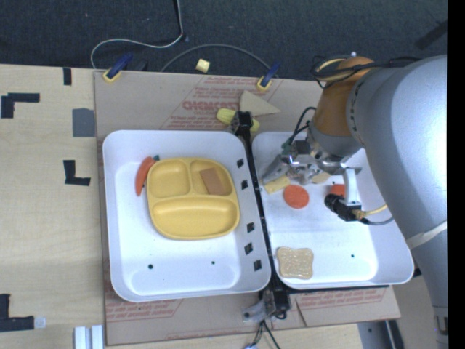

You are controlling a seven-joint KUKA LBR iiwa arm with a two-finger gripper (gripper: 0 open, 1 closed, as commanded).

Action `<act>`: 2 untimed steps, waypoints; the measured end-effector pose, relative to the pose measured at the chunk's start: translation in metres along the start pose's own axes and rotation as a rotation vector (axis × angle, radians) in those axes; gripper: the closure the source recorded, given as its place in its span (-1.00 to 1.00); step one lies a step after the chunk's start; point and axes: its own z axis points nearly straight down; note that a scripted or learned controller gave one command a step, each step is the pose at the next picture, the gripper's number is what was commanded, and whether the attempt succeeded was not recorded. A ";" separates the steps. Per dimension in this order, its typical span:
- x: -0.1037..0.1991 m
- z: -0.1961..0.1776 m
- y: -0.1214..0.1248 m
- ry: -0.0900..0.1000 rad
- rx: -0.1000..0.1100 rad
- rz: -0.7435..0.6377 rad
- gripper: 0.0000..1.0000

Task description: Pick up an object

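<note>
Toast slice [295, 262] sits low in the right bin [363, 264]. Pincer [299, 167] hangs upper-centre; red disc [296, 196] just below it, yellow piece [276, 185] lower left. Its opening cannot be told.

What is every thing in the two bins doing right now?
yellow tray: flat in the left bin, holding a brown piece.
carrot: lying beside the tray's left edge.
red round piece: lying in the right bin, under the gripper.
toast: flat near the front.
</note>
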 end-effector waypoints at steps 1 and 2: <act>-0.006 0.001 0.010 0.013 0.028 0.006 -1.00; -0.001 0.001 0.035 0.000 0.006 0.003 -1.00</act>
